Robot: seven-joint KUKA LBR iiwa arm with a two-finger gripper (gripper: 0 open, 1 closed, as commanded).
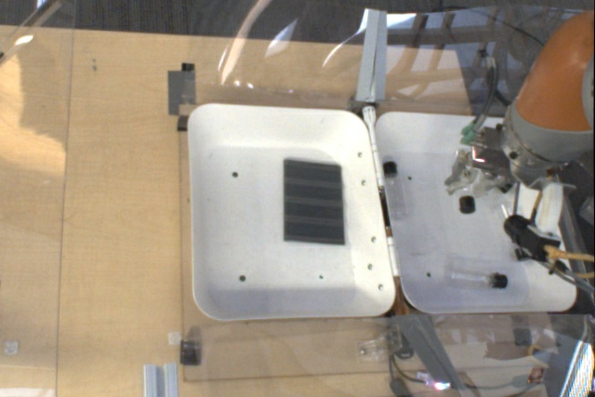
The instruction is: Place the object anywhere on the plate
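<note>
The plate is a dark grey ribbed rectangle lying flat in the middle of the left bin. My gripper hangs over the upper middle of the right bin, under the orange-banded wrist. A small black piece lies just below the gripper; whether they touch is unclear. A clear tube with a black cap rests near the right bin's front edge. Another small black piece sits by that bin's left wall.
A raised divider separates the two bins. A metal post stands behind the divider. The arm's body and black cabling cover the right bin's right side. Wooden bench surface spreads to the left.
</note>
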